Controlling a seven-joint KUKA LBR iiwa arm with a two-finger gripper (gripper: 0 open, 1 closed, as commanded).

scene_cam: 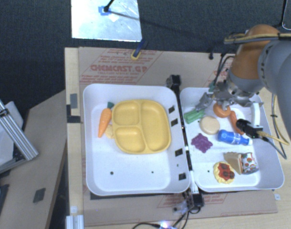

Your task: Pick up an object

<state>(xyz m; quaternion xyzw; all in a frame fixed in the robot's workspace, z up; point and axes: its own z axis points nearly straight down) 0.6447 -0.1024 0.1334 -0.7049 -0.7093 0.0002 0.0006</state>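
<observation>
By the left bin's left wall lies a carrot beside a yellow divided plate. At the right bin's far-left corner the gripper hangs over a green piece; whether it grips cannot be told.

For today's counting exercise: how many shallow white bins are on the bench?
2. The left bin holds the yellow tray and carrot; the right bin beside it holds the other small items, below the gripper.
</observation>
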